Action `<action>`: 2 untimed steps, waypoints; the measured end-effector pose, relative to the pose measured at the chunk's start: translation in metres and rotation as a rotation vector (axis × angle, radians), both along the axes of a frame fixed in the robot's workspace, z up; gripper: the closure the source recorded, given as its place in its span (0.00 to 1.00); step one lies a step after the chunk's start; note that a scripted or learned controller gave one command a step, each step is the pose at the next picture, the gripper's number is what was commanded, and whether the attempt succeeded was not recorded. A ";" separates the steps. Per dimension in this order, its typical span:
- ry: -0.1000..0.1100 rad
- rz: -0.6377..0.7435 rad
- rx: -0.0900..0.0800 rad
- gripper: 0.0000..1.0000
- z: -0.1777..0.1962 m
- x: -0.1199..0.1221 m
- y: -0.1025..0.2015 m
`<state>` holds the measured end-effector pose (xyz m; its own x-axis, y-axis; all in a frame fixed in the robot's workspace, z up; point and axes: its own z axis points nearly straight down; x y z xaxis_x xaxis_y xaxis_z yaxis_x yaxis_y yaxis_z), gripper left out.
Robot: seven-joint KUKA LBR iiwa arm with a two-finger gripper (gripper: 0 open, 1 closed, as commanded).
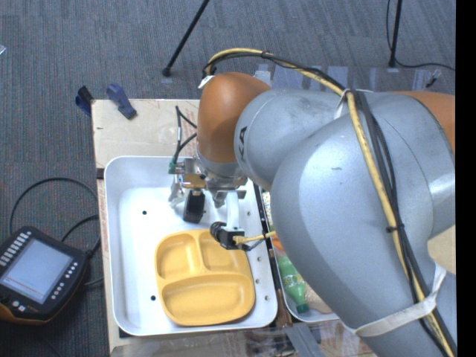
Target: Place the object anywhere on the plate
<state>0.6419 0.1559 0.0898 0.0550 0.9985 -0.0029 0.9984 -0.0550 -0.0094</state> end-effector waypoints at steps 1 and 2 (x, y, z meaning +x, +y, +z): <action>0.000 0.000 0.000 0.00 0.000 0.000 0.000; -0.007 0.295 0.003 0.00 0.111 0.002 0.046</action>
<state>0.6443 0.2023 0.2009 -0.2377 0.9713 -0.0002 0.9713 0.2377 -0.0018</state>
